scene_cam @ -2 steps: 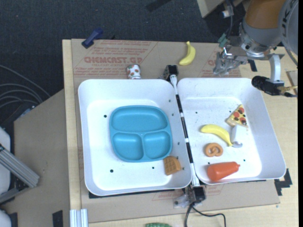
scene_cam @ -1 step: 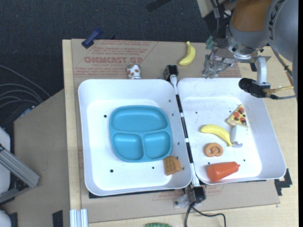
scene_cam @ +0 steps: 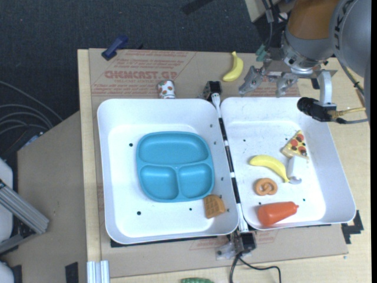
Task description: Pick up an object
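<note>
Red sausage [scene_cam: 277,212] near right bin's [scene_cam: 336,175] front edge; gripper [scene_cam: 270,79] spread open, empty, beyond far rim; pre-approach, descent pending.

Glossy, seemingly plastic blue tray [scene_cam: 174,164]

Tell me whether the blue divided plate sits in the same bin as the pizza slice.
No. The blue divided plate lies in the left bin, while the pizza slice lies in the right bin.

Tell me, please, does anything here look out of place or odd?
Yes: a second banana and a small spotted object lie on the cardboard behind the bins, outside both. A cracker-like piece sits beside the blue tray, not in it.
</note>
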Available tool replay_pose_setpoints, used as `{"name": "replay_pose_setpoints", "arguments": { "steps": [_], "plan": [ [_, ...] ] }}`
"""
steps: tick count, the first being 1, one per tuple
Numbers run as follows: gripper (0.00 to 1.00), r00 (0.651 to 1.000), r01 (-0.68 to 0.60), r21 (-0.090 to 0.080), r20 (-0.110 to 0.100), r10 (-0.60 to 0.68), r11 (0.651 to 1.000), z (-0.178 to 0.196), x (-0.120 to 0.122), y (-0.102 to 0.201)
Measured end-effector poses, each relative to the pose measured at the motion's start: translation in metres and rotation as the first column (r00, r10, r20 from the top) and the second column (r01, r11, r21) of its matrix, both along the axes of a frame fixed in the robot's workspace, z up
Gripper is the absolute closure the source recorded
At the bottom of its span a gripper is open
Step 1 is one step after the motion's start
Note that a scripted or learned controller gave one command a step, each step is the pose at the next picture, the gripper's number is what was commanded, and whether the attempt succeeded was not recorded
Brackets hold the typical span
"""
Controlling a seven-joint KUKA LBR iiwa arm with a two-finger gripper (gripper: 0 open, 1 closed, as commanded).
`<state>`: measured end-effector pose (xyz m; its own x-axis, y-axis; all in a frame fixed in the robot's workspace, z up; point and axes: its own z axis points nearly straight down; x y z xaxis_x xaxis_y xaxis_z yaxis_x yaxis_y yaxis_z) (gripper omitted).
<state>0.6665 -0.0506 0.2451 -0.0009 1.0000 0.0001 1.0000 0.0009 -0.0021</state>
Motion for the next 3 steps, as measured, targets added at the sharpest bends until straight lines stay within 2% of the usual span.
{"name": "replay_pose_setpoints", "arguments": {
  "steps": [1,2,3],
  "plan": [
    [0.0,1.0,0.001,0.0,-0.001,-0.001,1.0,-0.061,-0.079,-0.019],
    [0.0,1.0,0.002,0.0,0.001,-0.002,1.0,-0.161,-0.069,-0.053],
    [1.0,1.0,0.002,0.001,0.002,-0.002,1.0,-0.151,-0.068,-0.052]
  ]
}}
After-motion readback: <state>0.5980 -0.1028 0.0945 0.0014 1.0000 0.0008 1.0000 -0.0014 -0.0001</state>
